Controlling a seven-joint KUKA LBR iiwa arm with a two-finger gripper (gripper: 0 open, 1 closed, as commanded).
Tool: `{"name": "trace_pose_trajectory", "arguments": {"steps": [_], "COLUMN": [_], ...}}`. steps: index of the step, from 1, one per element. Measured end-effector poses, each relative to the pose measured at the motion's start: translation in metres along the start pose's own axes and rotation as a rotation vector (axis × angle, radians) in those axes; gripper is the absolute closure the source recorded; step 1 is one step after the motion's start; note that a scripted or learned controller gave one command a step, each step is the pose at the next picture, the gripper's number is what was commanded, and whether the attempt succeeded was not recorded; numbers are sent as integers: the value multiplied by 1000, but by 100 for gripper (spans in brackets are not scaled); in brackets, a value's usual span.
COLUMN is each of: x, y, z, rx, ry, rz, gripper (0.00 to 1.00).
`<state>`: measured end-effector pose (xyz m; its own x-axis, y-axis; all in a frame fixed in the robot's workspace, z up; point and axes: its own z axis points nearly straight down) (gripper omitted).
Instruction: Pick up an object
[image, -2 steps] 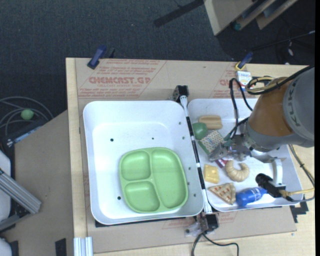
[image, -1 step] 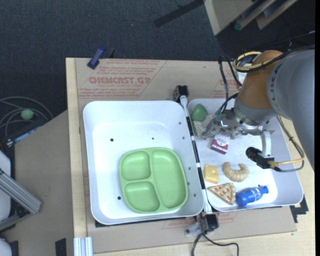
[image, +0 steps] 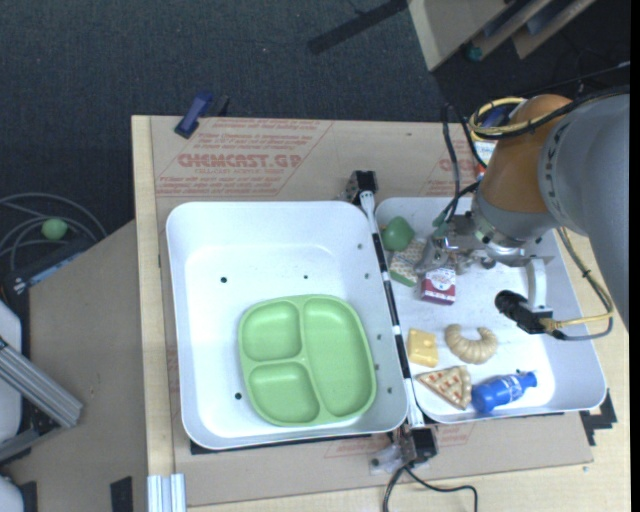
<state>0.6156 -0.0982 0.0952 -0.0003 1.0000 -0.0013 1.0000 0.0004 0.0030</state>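
The gripper (image: 447, 250) hangs directly over the red carton (image: 437, 287) near the right bin's (image: 585, 385) left wall; grasp state indeterminate.

Red lettering "CHEMCAST GP" printed upside-down on the brown paper-covered bench board (image: 240, 150), repeated partly at its right, unreadable there

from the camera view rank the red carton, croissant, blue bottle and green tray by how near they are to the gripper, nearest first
Measured from the gripper, in the right bin:
1. red carton, just below the gripper.
2. croissant, lower, mid right bin.
3. blue bottle, at the right bin's near edge.
4. green tray, across in the left bin.
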Motion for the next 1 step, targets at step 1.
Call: {"name": "trace_pose_trajectory", "arguments": {"steps": [1], "x": [70], "y": [-40], "z": [-91], "rx": [0], "ry": [2], "rz": [-2], "gripper": [100]}}
